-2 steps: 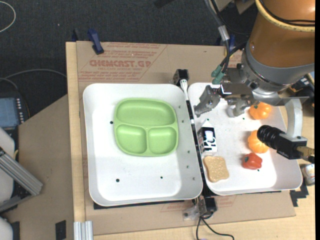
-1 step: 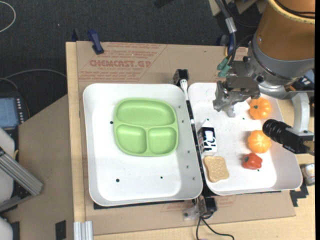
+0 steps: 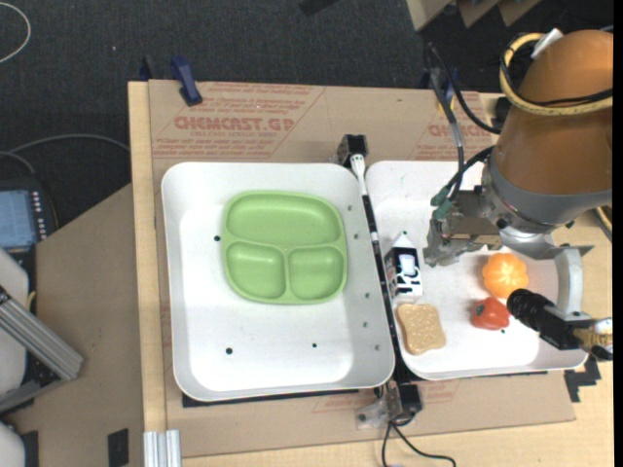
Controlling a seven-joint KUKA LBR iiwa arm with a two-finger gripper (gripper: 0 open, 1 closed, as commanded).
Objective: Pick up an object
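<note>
The right bin [image 3: 487,363] holds a slice of toast [image 3: 421,327] at its front left, an orange [image 3: 504,273] further right, and a small red fruit-like piece [image 3: 492,313] just in front of the orange. A small black-and-white object [image 3: 404,269] lies against the bin's left wall. My gripper [image 3: 444,248] hangs over the middle of the right bin, between the black-and-white object and the orange, slightly behind both. Nothing can be seen held in it.
The left bin [image 3: 195,358] carries a green divided plate [image 3: 285,246] in its rear half. The arm's grey and orange body [image 3: 560,115] covers the rear right of the right bin. Both bins rest on a brown cardboard sheet [image 3: 234,120].
</note>
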